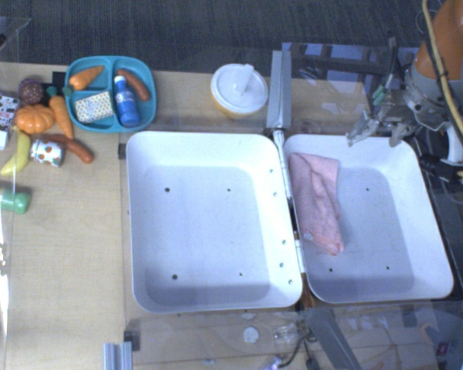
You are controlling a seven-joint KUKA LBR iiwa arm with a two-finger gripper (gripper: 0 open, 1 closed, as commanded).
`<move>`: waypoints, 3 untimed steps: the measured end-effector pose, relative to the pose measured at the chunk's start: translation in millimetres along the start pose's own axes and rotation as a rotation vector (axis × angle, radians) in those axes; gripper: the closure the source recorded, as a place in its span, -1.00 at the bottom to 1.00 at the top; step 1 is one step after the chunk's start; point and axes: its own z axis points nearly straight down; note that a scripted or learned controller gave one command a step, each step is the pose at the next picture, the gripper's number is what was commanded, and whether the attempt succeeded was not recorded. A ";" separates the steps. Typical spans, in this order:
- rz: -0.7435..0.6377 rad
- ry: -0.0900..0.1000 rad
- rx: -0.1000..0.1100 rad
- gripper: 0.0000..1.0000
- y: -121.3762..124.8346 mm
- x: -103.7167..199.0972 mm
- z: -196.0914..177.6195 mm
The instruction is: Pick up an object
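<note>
- We see a big white bin on the left side of the bench. It has small dark dots on its floor.
- Right beside it sits the other white bin, touching along the middle edge.
- The grey arm with its orange band comes in at the top right corner.
- A pink cloth lies crumpled in the right bin, along its left wall. It is long and folded over itself.
- A blue tray with parts sits behind the left bin. It holds a toy carrot, a blue bottle and a toy hot dog.
- A white cup with a lid stands near the tray, at the back.
- The claw hangs over the back edge of the right bin, apart from the cloth. Its two fingers are spread, with nothing between them.
- More toy food lies at the far left, like a little pumpkin and a banana.
</note>
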 end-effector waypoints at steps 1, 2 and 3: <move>-0.058 -0.001 -0.005 -1.00 -57.1 7.9 128.4; -0.238 -0.005 -0.013 -1.00 -44.6 53.1 132.4; -0.160 -0.001 -0.003 -1.00 -57.7 9.0 28.9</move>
